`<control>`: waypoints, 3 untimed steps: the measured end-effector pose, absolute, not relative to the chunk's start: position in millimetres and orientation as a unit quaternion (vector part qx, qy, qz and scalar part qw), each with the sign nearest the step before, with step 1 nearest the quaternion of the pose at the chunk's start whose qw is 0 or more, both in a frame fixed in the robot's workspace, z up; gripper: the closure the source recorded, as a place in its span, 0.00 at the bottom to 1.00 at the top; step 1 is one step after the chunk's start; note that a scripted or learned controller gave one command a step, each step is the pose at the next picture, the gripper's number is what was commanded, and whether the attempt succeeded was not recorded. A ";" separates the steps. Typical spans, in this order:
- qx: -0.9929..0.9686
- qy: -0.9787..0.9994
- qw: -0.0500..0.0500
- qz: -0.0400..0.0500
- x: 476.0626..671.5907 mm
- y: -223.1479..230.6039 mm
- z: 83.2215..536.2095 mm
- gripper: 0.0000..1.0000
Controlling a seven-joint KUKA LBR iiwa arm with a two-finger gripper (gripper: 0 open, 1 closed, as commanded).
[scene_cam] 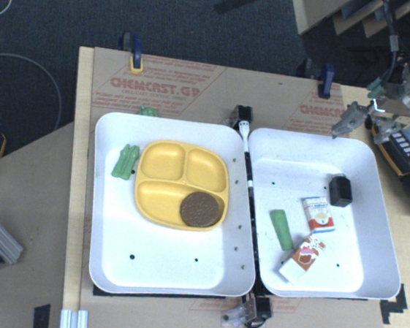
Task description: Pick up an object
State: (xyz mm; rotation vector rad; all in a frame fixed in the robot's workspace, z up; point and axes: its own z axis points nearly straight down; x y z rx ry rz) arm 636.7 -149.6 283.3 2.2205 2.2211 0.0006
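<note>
In the right bin (373, 237) lie a black block (340, 190), a small red and white carton (318, 214), a green stick (281, 228) and a second red and white carton (302, 256). My gripper (361, 130) hangs above the bin's far right corner, beyond its rim. Its fingers are spread apart, open, with nothing between them. The black block is the closest object, a short way in front of the gripper.
The left bin (109, 229) holds a yellow divided plate (183, 166) with a brown round cookie (201, 208) on it and a green piece (125, 161) beside it. Another small green bit (148, 112) lies on the board behind that bin. Two clamps sit on the board's far edge.
</note>
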 end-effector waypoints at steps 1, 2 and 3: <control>0.706 0.708 -0.007 -0.003 541.5 -66.5 180.1 0.00; 0.708 0.706 -0.004 -0.002 475.5 -124.6 111.7 0.00; 0.706 0.708 0.001 0.001 514.6 -91.7 83.6 0.00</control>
